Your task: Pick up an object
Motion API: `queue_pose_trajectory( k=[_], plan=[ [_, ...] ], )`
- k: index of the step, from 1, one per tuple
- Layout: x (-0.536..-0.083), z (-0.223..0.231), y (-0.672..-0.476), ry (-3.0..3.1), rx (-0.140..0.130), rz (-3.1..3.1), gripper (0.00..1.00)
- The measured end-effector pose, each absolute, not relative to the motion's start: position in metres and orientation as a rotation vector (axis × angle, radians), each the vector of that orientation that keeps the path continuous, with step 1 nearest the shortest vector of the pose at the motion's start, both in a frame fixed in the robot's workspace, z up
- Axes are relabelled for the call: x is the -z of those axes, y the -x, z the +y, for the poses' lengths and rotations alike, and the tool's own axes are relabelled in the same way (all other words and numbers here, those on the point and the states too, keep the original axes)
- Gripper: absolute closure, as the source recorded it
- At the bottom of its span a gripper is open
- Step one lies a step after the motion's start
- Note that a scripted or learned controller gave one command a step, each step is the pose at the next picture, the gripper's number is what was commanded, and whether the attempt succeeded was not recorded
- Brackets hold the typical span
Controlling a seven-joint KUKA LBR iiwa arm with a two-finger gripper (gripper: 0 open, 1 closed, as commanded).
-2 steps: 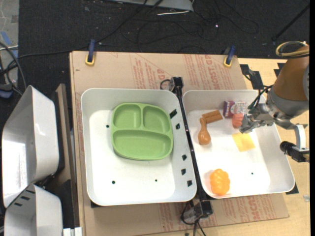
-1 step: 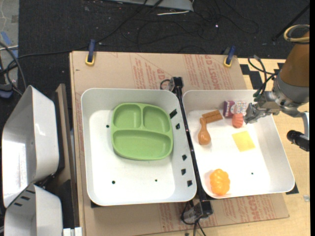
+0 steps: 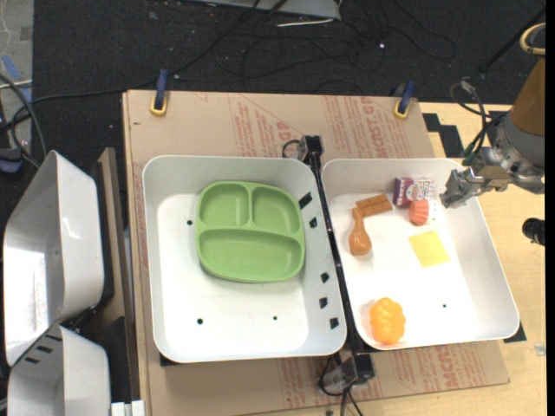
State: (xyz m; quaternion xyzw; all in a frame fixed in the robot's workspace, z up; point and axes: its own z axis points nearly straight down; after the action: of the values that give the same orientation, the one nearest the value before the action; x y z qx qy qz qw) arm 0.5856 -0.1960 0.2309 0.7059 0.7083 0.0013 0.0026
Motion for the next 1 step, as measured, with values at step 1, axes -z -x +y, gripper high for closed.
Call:
queue_pose_trajectory(
  k=[1],
  plan=[
    [-0.2745,-0.1927,-0.5892,-2.213,-0.004,2.222,1.0]
  ],
)
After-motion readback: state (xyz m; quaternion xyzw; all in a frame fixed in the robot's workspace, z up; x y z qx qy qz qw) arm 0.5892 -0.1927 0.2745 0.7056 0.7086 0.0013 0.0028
